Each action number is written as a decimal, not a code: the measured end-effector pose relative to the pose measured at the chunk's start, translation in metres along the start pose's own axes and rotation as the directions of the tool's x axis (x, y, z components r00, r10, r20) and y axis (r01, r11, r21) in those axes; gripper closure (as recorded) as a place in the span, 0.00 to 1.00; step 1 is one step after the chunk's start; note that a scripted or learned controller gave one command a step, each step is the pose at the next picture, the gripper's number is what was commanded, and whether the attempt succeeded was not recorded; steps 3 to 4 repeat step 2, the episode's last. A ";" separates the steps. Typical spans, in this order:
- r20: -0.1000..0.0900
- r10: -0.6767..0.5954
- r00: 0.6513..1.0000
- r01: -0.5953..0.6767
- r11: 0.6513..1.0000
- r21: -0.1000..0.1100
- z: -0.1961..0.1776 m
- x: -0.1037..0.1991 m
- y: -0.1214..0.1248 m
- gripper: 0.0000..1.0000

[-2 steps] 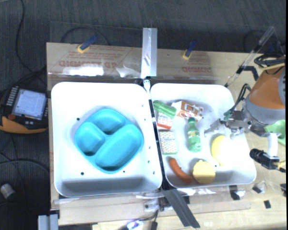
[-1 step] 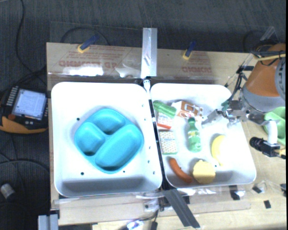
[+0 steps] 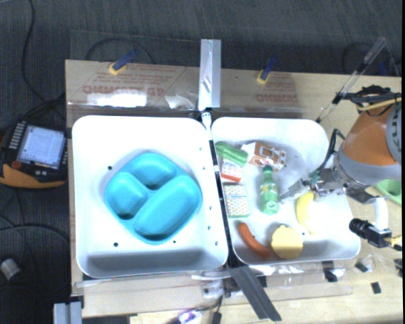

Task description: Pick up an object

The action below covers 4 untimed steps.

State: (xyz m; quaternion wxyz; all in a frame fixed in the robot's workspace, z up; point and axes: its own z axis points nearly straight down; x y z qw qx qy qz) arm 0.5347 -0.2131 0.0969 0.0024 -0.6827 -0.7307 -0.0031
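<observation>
At right of centre in the right bin [image 3: 337,245], the gripper [image 3: 309,184] hovers just above the banana [image 3: 304,208]; whether it's open, I cannot tell. The banana is probably light, smooth plastic, best pinched mid-body.

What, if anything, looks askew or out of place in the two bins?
Nothing looks spilled or damaged. The blue divided tray sits skewed in the left bin; the right bin's items lie jumbled, a green bottle upright among them.
</observation>
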 end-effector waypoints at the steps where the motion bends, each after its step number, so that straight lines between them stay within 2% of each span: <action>1: 0.000 0.001 1.000 -0.001 1.000 0.004 -0.007 0.000 -0.001 1.00; 2: 0.009 0.070 0.998 -0.070 0.998 0.005 -0.113 0.045 -0.008 1.00; 4: 0.009 0.070 0.998 -0.070 0.998 0.005 -0.113 0.045 -0.008 1.00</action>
